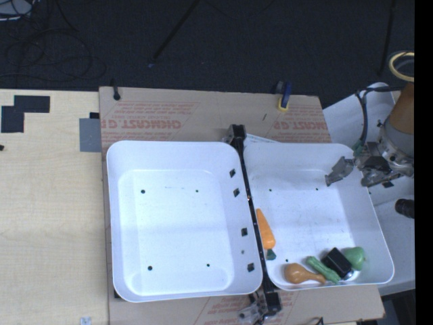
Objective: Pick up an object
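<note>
- The things to pick from all lie in the right bin (358, 215), down by its near edge.
- An orange carrot-shaped toy (264, 229) lies right against the bin's left wall, pointing up and down the picture.
- Just below its lower tip sits a tiny dark green bit (270, 254).
- A tan, pear-shaped toy (298, 273) lies by the front rim.
- Next to it is a long green piece (322, 269), tilted, touching the tan toy's thin end.
- A small black block (337, 263) sits on or against the green piece; I cannot tell which.
- A round light green toy (354, 256) sits just to the right of the black block.
- The gripper (352, 166) is over the far right corner of the same bin, well away from the toys.
- One grey finger (337, 172) sticks out to the left. Nothing is between the fingers, but I cannot tell if they are spread apart or closed.
- The arm's orange band (404, 114) shows above the gripper at the right edge.
- The left bin (115, 208) sits beside the right one, with a black strip (247, 208) where they meet.
- Both bins rest on brown cardboard (196, 117) on a pale wood bench (47, 229).
</note>
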Controlling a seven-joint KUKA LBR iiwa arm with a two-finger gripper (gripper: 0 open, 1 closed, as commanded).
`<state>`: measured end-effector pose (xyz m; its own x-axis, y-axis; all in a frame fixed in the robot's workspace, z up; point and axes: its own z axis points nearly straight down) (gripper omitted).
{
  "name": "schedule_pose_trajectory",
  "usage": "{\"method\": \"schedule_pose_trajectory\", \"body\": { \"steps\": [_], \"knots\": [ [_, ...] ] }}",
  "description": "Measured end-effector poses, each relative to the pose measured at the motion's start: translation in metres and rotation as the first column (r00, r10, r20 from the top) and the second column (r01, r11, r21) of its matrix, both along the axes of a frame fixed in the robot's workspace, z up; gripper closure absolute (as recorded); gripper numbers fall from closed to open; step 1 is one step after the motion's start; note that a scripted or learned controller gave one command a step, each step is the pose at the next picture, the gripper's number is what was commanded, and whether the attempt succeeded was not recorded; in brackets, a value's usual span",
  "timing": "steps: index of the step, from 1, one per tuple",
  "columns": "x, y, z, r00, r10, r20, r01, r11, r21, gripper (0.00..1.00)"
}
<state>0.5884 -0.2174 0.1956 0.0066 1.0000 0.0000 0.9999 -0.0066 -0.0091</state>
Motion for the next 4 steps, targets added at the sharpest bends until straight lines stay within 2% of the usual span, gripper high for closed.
{"method": "schedule_pose_trajectory", "body": {
  "steps": [1, 2, 3, 4],
  "knots": [
    [0.029, 0.027, -0.114, 1.000, 0.008, 0.007, -0.008, 1.000, 0.001, 0.00],
    [0.057, 0.004, -0.107, 1.000, 0.011, 0.011, -0.011, 1.000, -0.001, 0.00],
    [0.057, 0.108, -0.075, 1.000, 0.016, 0.009, -0.016, 1.000, 0.004, 0.00],
    [0.055, 0.101, -0.067, 1.000, 0.008, 0.004, -0.008, 1.000, 0.002, 1.00]
  ]
}}
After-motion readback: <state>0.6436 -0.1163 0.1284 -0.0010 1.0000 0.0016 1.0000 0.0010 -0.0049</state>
